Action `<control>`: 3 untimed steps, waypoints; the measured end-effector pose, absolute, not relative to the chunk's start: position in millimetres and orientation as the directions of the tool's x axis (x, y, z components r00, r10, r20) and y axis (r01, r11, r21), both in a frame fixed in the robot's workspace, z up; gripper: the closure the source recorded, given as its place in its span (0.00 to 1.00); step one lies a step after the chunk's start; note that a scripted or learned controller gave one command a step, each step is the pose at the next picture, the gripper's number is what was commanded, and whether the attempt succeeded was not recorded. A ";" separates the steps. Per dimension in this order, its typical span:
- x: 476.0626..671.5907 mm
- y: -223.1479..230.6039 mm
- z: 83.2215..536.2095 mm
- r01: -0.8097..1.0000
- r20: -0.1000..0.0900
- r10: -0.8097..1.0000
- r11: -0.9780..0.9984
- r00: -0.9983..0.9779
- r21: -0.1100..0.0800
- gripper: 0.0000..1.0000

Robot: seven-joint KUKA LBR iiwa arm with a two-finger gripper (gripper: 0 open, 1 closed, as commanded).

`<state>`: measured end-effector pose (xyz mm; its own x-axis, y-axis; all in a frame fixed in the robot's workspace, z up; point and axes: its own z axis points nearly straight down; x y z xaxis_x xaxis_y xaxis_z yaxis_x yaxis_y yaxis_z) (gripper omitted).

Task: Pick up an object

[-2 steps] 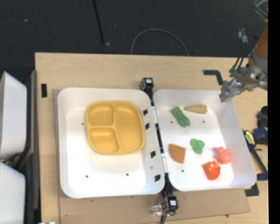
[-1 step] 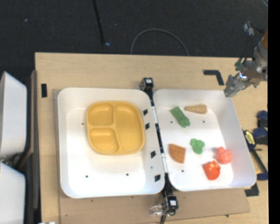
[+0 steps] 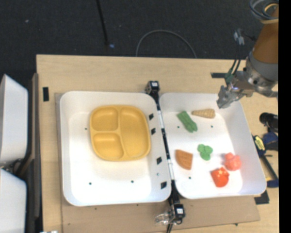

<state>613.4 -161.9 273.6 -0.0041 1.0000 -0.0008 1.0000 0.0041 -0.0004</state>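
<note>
Claw (image 3: 225,99), fingers' state I cannot tell, hovers just right of the tan cone (image 3: 203,113) in the right bin (image 3: 247,149).

Plastic on pale wood

The bench (image 3: 111,72) looks like matt light wood; both white bins (image 3: 77,178) seem smooth, slightly glossy plastic. The yellow divided plate (image 3: 120,132), at nine o'clock from the toy foods, looks smooth matt plastic. The gripper (image 3: 226,98) looks dull grey metal.

Tray (image 3: 120,132) in left bin (image 3: 72,178); toys (image 3: 205,152) apparently right.
</note>
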 end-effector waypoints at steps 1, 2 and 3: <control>596.8 -118.5 276.9 1.000 0.000 1.000 0.005 -0.005 0.001 1.00; 591.6 -67.5 263.2 1.000 -0.001 1.000 0.004 -0.004 0.001 1.00; 572.2 -11.6 265.2 1.000 0.001 1.000 0.007 -0.007 0.001 1.00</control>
<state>572.2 -11.6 265.2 -0.0072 1.0000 0.0012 1.0000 0.0072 0.0005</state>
